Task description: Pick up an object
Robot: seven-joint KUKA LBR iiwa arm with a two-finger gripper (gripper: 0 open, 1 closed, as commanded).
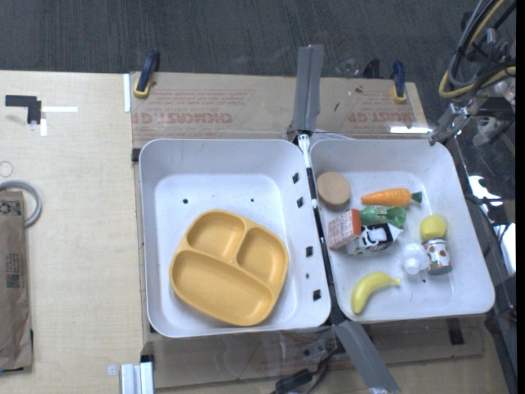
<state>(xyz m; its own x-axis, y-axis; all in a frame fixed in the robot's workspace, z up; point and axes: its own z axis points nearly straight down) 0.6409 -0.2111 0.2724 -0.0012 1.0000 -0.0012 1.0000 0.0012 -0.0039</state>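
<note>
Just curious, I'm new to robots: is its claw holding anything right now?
Gripper: at the top right corner of the right bin; cannot tell whether it is open or closed.

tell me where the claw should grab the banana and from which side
Probably the banana at its thick middle, from straight above, fingers across the curve. It lies flat at the right bin's front with bare floor on both sides; the small jar stands apart from it.

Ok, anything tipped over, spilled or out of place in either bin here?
Nothing spilled or damaged. The small carton lies on its side in the right bin, crowded against a green packet. The yellow divided plate sits askew in the left bin.
</note>
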